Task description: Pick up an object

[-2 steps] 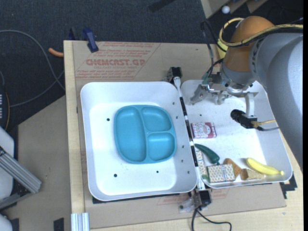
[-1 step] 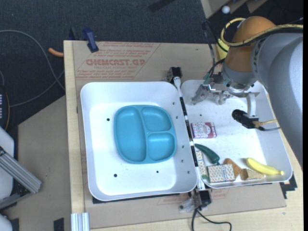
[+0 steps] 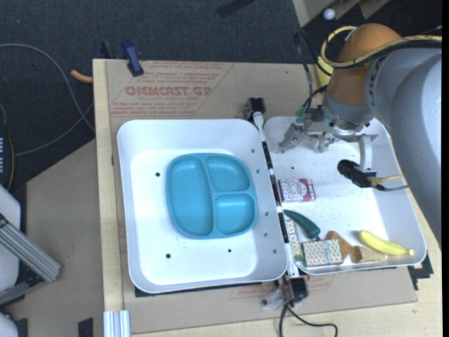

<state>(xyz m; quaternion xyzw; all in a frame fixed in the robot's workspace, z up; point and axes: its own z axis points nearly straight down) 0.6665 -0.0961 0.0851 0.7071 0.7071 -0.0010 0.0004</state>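
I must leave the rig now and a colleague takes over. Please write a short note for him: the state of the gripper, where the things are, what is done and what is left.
Gripper: at the far end of the right bin, low over the floor; I cannot tell its state, and nothing shows in it.
Things: a blue divided plate in the left bin. In the right bin, a small red-and-white packet at mid-floor; a green tool, a patterned box and a banana at the near end.
Done: no object picked up.
Left: grasp one thing and lift it.
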